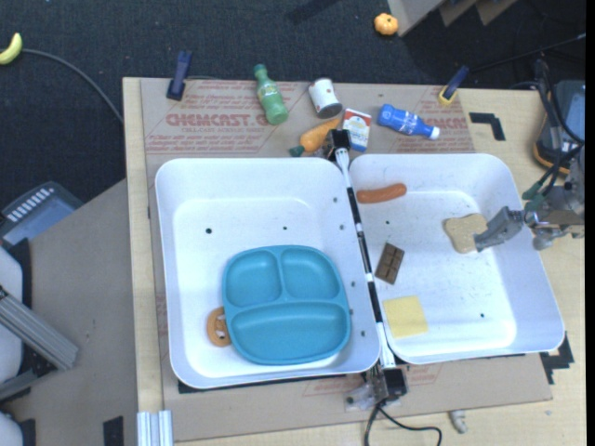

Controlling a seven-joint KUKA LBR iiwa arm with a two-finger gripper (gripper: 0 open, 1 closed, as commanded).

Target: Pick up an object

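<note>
Over the right bin point(521, 328), the hand point(485, 238) (grip state unclear) reaches in low beside a tan piece point(462, 231).

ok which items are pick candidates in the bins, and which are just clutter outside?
In the bins:
tool
tan piece
sausage
brown block
yellow square
blue tray
pretzel

Lying about:
green bottle
blue bottle
can
carrot

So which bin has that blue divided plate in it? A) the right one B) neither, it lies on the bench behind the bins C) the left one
C: the blue divided plate lies in the left bin, with a small brown item tucked at its left edge.
</note>
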